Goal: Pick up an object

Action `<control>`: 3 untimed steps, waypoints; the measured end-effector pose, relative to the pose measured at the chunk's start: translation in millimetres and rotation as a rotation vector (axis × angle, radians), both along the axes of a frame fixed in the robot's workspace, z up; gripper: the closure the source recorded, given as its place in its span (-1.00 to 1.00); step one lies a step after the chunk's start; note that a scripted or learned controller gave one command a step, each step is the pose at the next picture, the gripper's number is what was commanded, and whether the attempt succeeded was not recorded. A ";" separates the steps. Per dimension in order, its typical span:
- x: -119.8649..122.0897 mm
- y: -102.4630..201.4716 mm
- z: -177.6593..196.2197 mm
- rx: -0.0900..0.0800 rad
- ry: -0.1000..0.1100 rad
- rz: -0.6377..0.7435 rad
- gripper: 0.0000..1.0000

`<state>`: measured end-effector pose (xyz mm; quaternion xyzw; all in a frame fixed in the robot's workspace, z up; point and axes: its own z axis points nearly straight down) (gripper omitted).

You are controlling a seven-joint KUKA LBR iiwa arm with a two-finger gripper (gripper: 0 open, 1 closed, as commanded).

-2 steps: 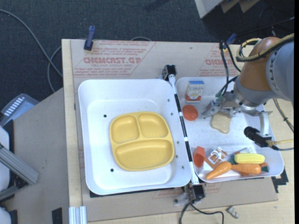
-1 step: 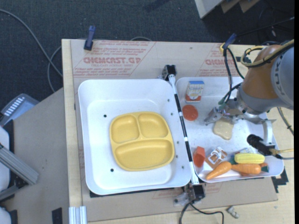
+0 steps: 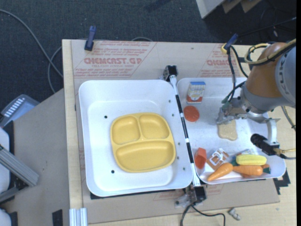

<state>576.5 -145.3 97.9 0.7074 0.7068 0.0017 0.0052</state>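
Reaching in from 3 o'clock: the grey arm (image 3: 270, 79), wrist bent down into the right bin (image 3: 207, 84). End effector (image 3: 229, 117) low over the bin floor, just at 12 o'clock of a slice of bread (image 3: 228, 133); touching it or only just above, impossible to say. Spread or pressed together: cannot tell, the dark head merging with its own shadow. Nothing seen gripped.

Likely target, judged from that closeness: the bread, lying flat near the middle of the right bin and apart from its neighbours. Easy to come at from above for that reason, but thin, and probably hard to pinch off a flat floor.

Other things scattered in the same bin:
- a small carton (image 3: 196, 92), upright, at 11 o'clock of the bread
- a red disc (image 3: 191, 113) at 10 o'clock, close to the wall between the bins
- from 5 to 8 o'clock, a cluster along the near edge: a red-orange piece (image 3: 201, 157), a small packet (image 3: 217, 157), a carrot (image 3: 221, 172), and an ear of corn (image 3: 250, 160) just beside a second carrot (image 3: 250, 170)

Crowded in that corner, so probably riskier to grab from.

At 9 o'clock, the left bin (image 3: 94, 98), holding a yellow divided plate (image 3: 141, 142). Both bins side by side on the counter (image 3: 141, 60).

Task judged to be at the approach, pickup not yet made.
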 end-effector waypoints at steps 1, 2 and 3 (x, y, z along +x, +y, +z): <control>-0.2 0.1 -0.2 0.000 0.001 0.000 -1.00; -27.9 -1.3 -10.4 0.003 0.001 0.001 -1.00; -41.0 -50.8 -10.6 0.000 0.002 0.000 -1.00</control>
